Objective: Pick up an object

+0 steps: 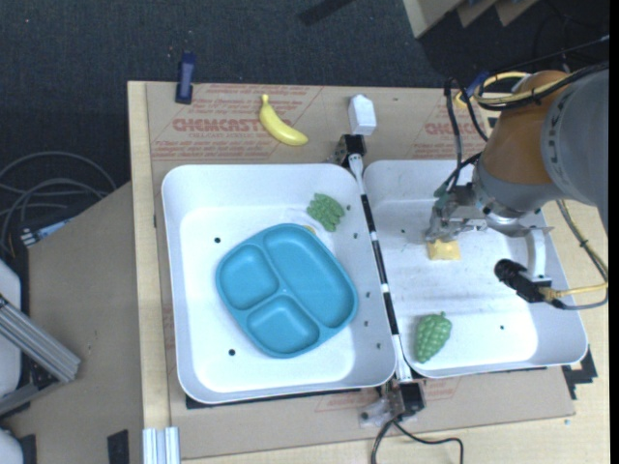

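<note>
The object nearest the gripper [445, 228] is a small pale-yellow wedge [445, 249], blocky and flat-topped like a piece of cheese, lying on the floor of the right bin [484, 351] in its upper middle part. The gripper hangs directly over the wedge, its tip at or just above the wedge's top edge; whether they touch cannot be told. The fingers are short and dark and merge with the wrist housing, so their spread and any hold on the wedge cannot be made out. A bunch of green grapes [432, 335] lies near the same bin's front left corner. The left bin [193, 356] holds a blue divided plate [283, 289], with a second green bunch [327, 210] just beyond its far rim. A banana [280, 125] lies on the cardboard [222, 124] behind the bins. The grey arm [571, 133] covers the right bin's far right corner and is cut off at the frame's right edge.
</note>
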Motion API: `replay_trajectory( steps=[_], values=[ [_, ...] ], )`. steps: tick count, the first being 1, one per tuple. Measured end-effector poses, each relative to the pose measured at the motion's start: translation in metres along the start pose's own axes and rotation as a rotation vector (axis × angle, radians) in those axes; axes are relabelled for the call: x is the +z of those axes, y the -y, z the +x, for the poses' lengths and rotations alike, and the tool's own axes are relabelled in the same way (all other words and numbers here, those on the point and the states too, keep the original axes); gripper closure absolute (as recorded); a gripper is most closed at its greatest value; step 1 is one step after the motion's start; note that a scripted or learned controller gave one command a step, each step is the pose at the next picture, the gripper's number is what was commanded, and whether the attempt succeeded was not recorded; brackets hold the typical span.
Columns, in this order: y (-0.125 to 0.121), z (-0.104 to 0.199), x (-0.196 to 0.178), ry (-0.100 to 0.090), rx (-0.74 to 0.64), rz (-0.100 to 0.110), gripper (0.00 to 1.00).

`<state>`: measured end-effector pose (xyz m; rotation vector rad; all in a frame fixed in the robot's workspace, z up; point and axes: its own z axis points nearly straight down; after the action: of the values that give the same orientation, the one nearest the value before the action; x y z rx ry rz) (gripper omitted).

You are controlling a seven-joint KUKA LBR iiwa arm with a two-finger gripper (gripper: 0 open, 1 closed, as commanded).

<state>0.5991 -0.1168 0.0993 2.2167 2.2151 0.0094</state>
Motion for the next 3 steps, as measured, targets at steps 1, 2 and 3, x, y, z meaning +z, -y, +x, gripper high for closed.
replay_trajectory(
  steps=[1, 2, 3],
  values=[
    [0.006, -0.082, -0.093, 0.002, 0.0, 0.007, 1.0],
    [-0.013, -0.038, -0.109, -0.001, -0.002, 0.006, 1.0],
    [-0.013, -0.039, -0.108, 0.0, -0.002, 0.007, 0.0]
  ],
)
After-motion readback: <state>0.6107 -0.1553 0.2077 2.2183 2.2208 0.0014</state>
